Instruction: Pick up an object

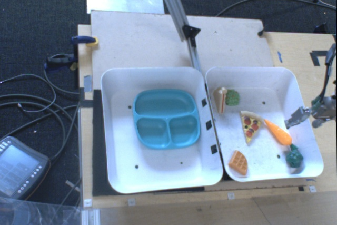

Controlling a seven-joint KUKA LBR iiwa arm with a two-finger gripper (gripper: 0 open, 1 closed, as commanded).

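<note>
A: Where is the arm?

B: Little of it is in frame. It reaches in past the right wall of the right bin, low over that rim. The claw is a small grey piece jutting toward the bin's inside, just right of the carrot and a little above it in the picture. A thin cable runs up from it along the frame's edge.

A: Is the claw wide or narrow?

B: I cannot tell; it is too small and blurred. Nothing can be seen gripped in it.

A: And the things to pick from?

B: All lie in that same bin, so take the carrot as the landmark. It lies on a slant on the bin floor. The pizza slice lies just left of it, nearly touching its thin end. The waffle is down and to the left, near the front wall. A dark green toy sits just below the carrot's thick end, by the front right corner. Up and to the left, near the dividing wall, is a sandwich wedge with a green broccoli-like piece touching it.

A: The other bin?

B: The left bin, far left of the carrot, holds a blue divided plate, lying flat. Both bins rest on the tabletop.
</note>
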